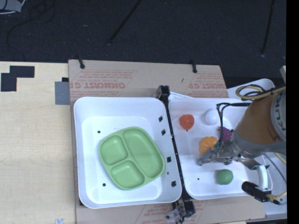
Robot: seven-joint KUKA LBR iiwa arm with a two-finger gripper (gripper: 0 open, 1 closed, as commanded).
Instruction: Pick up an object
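In the right bin [196,190], the gripper [211,157] sits low just below an orange object [207,144], with a green ball [224,177] near its lower right. Whether it is apart or together cannot be told. The arm [261,125] reaches in from the right, wrist bent down. One red object [187,121], one white ball [211,117]. The left bin [88,111] holds one green divided plate [131,157].

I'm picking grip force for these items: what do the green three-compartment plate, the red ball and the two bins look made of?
Green three-compartment plate: likely moulded plastic, matte, with soft rounded dividers and uniform colour.
Red ball: smooth, even colour; plastic or rubber, cannot tell which.
Left white bin and right white bin: seemingly thin formed plastic, slightly glossy, with rounded corners and rims.
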